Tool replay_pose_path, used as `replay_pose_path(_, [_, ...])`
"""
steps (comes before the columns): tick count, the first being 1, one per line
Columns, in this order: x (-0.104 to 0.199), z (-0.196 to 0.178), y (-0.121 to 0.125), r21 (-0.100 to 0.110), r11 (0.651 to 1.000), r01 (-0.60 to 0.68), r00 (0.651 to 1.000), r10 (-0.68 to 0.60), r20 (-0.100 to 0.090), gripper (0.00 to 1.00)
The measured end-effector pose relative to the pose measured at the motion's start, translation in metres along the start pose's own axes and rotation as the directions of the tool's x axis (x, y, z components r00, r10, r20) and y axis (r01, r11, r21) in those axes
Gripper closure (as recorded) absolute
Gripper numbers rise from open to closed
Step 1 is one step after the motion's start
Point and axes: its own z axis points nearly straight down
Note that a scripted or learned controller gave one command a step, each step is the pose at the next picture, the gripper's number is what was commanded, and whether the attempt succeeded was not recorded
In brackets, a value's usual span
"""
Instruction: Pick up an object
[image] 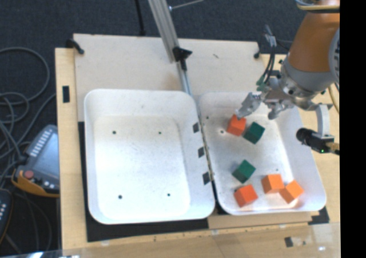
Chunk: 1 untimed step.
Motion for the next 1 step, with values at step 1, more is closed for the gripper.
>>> replay_pose_path(1, [-0.0689, 0.1465, 0.0155, 0.008, 1.0, -0.001, 1.0, 0.001, 0.001, 0.0])
